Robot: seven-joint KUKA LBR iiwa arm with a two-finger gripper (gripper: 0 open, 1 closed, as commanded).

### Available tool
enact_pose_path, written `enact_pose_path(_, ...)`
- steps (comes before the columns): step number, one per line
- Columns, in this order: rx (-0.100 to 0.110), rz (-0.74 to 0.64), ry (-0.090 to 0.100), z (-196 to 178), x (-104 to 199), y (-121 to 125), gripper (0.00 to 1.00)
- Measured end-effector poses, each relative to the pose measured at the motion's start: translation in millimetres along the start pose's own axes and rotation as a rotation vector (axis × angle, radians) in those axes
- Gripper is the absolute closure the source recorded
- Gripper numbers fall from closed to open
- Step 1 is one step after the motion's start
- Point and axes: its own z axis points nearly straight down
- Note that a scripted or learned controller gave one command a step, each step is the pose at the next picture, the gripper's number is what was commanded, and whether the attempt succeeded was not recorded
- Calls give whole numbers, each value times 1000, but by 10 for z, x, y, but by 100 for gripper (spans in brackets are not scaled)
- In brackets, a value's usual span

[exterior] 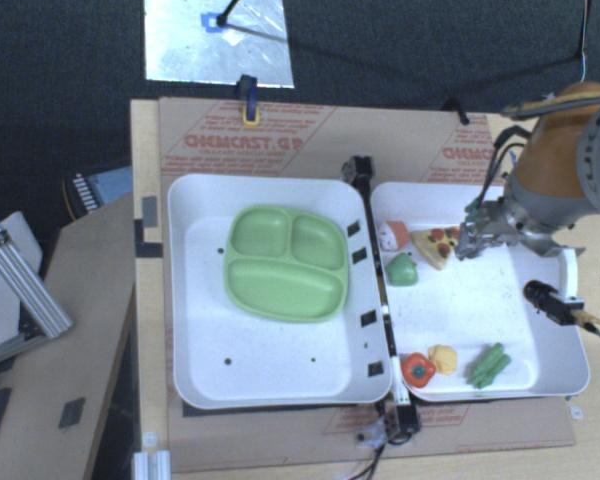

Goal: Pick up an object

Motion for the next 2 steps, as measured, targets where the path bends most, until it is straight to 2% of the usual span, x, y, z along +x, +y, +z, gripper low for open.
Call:
enact_pose_path(1,-3,0,-1,-638,-47,57,100)
enact_pose_path(2,1,-1,0,-989,-49,72,100)
